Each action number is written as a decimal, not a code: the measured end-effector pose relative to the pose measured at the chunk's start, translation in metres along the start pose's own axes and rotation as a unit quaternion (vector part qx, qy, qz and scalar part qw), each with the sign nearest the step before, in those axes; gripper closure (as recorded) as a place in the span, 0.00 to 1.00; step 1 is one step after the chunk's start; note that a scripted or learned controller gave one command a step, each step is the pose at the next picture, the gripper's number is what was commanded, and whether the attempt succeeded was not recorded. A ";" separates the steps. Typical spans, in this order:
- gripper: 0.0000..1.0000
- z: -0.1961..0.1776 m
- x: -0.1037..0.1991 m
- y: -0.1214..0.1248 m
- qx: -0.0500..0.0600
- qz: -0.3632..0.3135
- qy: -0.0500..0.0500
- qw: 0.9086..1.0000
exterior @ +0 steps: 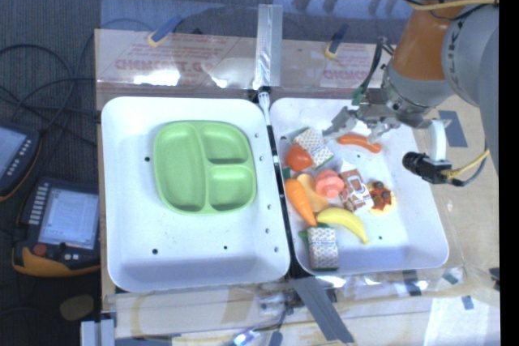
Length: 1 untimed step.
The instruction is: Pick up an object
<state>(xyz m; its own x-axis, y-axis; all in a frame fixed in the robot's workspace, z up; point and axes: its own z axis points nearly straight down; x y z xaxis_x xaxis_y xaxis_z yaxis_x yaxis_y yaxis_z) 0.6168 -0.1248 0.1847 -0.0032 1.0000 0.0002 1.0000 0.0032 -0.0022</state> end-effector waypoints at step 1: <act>0.00 0.082 -0.038 0.002 -0.009 -0.070 -0.003 0.997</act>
<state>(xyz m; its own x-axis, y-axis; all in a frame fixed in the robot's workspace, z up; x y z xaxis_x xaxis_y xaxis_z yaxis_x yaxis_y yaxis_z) 0.6185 -0.1631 0.1025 -0.1435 0.9896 -0.0063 0.9895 0.1436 0.0159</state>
